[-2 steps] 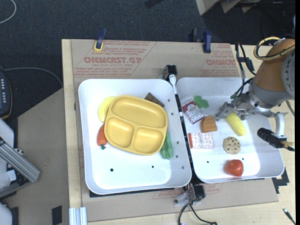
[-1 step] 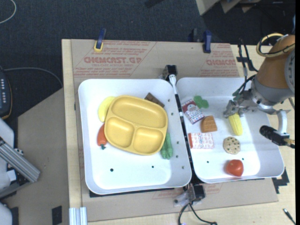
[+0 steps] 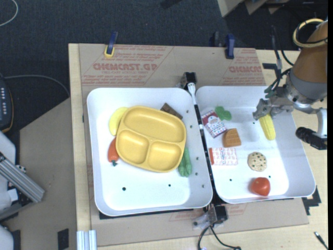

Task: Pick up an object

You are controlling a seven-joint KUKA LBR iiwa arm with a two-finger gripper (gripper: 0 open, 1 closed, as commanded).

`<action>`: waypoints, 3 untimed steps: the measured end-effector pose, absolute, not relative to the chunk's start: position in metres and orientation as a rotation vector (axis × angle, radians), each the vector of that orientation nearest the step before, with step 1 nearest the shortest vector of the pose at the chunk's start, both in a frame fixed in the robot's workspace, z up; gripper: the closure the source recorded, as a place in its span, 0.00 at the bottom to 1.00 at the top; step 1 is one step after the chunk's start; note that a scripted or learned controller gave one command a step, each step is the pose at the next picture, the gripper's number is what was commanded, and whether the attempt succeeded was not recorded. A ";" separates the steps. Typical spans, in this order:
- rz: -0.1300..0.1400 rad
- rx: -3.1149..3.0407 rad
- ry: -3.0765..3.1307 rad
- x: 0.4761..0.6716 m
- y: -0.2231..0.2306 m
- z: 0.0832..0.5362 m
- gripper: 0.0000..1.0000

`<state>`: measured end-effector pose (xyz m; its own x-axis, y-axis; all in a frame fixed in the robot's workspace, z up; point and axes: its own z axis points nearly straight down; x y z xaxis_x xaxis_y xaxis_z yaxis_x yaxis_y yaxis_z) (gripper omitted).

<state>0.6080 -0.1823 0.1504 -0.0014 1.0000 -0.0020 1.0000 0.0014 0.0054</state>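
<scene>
The tabletop (image 3: 156, 66) is covered with brown sheeting printed in red "CHEMCAST GP", readable at the upper left and partly again at the upper right. Two small red-and-white packets (image 3: 223, 156) in the right bin (image 3: 296, 160) carry print too small to read.

The gripper (image 3: 269, 110) hangs over the upper right part of the right bin, just above a yellow corn cob (image 3: 268, 127) that lies lengthwise below it; whether its fingers are spread or pressed together, I cannot tell.

Near the corn lie a green piece (image 3: 223, 112), an orange-brown block (image 3: 232, 137), a round cookie (image 3: 257, 161) and a red tomato (image 3: 260, 186).

The left bin (image 3: 140, 197) holds a yellow divided plate (image 3: 151, 138), with a yellow piece (image 3: 115, 120), a red-orange piece (image 3: 112, 151) and a green piece (image 3: 185, 164) at its edges.
</scene>
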 end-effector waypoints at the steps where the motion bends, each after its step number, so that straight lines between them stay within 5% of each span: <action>1: 0.004 2.216 2.220 0.608 -0.173 0.200 1.00; 3: -0.001 2.220 2.227 0.596 -0.131 0.225 1.00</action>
